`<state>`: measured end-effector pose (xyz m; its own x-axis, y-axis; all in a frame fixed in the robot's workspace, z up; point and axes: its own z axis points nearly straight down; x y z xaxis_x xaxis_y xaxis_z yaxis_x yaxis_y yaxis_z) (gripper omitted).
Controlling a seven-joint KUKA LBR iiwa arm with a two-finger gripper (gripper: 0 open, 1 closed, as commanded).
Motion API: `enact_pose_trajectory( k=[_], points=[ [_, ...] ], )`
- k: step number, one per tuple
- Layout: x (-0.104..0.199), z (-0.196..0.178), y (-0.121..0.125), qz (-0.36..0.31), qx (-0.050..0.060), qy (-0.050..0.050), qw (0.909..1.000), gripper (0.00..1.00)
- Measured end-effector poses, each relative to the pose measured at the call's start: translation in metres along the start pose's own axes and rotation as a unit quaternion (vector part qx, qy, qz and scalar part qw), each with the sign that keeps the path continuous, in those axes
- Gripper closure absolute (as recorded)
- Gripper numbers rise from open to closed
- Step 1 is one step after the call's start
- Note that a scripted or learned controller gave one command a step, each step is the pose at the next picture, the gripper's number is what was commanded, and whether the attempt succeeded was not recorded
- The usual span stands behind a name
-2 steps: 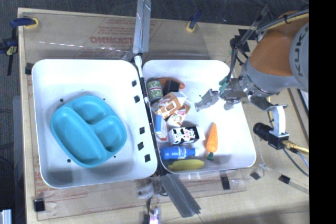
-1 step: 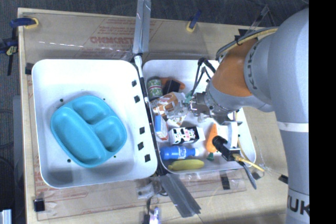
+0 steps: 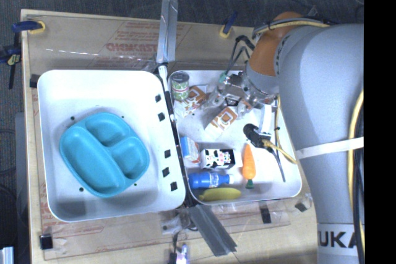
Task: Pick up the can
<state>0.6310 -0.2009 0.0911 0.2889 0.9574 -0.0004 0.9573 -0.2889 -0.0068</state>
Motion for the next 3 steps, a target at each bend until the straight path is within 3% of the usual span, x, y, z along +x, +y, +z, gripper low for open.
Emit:
enact_pose_trajectory(
  k=[1, 2, 3],
  points=[
    [0.002, -0.008, -0.002, -0.004, 0.005, -0.001, 1.0, 1.0],
    [0.036, -0.114, 0.016, 0.076, -0.002, 0.0, 0.9971, 1.0],
    [0.008, -0.15, 0.024, 0.151, -0.001, 0.0, 0.9885, 1.0]
  ],
)
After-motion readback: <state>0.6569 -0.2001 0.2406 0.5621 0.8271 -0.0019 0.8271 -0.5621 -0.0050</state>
